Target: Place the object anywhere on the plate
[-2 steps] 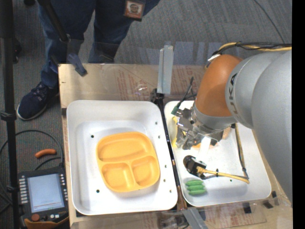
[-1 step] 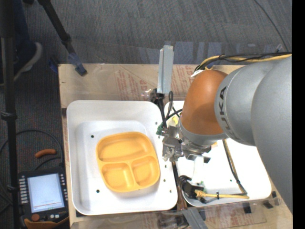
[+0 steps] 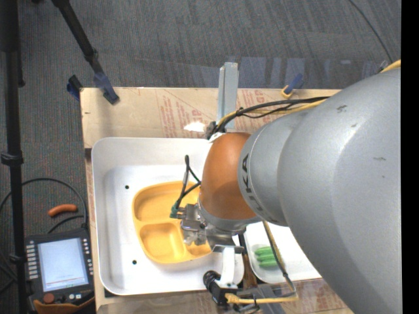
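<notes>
The end effector is seen low over the yellow plate, at the plate's 3 o'clock edge; whether anything is clamped cannot be told. The plate is divided into compartments and lies in the left white bin. A green object is seen in the right white bin, at 4 o'clock from the end effector, apart from the plate. Both bins are carried by the counter.

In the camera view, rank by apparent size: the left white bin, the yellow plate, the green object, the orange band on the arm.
1. left white bin
2. yellow plate, partly hidden by the arm
3. orange band; it sits nearer the camera, so its place against the plate is unsure
4. green object
</notes>
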`<state>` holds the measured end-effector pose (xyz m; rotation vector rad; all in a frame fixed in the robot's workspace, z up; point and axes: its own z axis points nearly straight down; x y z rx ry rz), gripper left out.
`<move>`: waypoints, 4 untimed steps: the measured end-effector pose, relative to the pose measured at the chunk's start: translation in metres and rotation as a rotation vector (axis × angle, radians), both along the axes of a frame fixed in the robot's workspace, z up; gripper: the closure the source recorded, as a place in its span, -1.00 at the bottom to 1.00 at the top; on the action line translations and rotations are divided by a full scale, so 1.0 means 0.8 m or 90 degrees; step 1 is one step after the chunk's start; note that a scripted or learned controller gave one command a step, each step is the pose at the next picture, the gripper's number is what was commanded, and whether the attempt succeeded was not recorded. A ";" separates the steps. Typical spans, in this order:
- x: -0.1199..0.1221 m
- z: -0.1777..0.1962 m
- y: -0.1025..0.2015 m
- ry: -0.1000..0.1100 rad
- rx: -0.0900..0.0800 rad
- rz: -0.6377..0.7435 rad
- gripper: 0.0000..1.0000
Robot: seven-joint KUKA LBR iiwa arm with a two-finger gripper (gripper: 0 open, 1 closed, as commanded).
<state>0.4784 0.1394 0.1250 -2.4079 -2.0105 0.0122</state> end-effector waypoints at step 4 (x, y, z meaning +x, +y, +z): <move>0.034 0.075 -0.041 -0.002 0.003 0.340 1.00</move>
